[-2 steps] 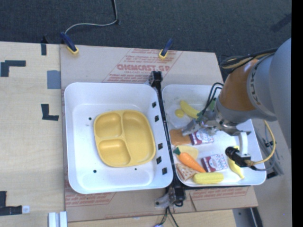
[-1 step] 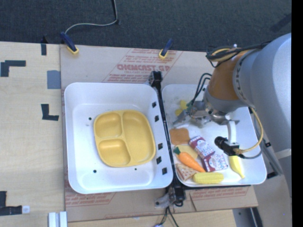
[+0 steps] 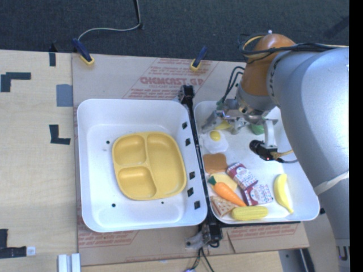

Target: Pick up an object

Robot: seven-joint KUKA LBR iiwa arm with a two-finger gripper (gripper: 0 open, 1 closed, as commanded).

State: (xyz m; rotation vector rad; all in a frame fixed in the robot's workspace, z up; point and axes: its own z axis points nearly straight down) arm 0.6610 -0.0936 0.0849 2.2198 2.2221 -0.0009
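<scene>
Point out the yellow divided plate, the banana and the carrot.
yellow divided plate [image 3: 150, 166], camera view, central ridge where compartments meet.
banana [image 3: 282, 192], camera view, middle of its curve.
carrot [image 3: 229, 192], camera view, orange body.

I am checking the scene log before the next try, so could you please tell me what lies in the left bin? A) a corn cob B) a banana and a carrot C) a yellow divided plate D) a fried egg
C: the yellow divided plate lies alone in the left bin, while the banana, carrot, corn cob and fried egg lie in the right bin.
</scene>
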